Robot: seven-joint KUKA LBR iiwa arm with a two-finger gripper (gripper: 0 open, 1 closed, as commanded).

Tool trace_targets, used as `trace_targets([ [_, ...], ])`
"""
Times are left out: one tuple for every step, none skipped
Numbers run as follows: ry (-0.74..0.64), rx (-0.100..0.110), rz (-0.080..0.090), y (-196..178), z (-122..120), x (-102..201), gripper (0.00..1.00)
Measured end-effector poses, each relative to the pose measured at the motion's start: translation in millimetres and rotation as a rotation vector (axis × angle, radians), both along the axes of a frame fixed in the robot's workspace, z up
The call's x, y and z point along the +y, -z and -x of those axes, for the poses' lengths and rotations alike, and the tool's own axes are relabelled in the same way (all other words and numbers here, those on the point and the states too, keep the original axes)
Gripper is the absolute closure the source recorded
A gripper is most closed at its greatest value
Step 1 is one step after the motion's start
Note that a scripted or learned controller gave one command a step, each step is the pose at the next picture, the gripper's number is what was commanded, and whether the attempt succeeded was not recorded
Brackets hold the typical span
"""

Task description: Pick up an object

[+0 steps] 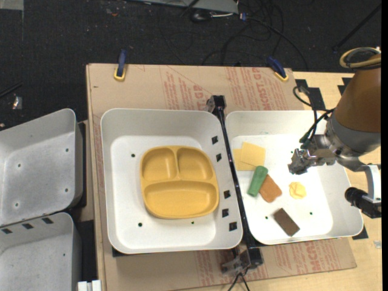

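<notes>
Objects (267, 183) lie clear; gripper (299, 162) fingers indistinct.

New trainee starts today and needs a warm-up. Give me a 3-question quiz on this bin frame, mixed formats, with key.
1. True or false: the yellow divided plate lies in the same bin as the green block.

2. Multiple choice: which item lies nearest the front edge of the right bin?
A. pale yellow flat piece
B. brown block
C. small yellow piece

3. Fill in: the orange piece touches the ____ block on its left side.

Key:
1. False. The plate is in the left bin; the green block is in the right bin.
2. B.
3. green. The gripper hovers above the small yellow piece, holding nothing visible.
</notes>
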State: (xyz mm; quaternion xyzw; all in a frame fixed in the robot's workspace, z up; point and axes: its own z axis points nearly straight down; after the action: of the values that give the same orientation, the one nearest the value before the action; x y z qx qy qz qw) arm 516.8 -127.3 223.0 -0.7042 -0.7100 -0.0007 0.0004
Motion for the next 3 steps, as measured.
trace_targets([
  [0.001,0.002,0.0,6,4,51,1.0],
  [0.001,0.0,0.001,-1,-9,104,1.0],
  [0.0,0.001,0.001,-9,-9,151,1.0],
])
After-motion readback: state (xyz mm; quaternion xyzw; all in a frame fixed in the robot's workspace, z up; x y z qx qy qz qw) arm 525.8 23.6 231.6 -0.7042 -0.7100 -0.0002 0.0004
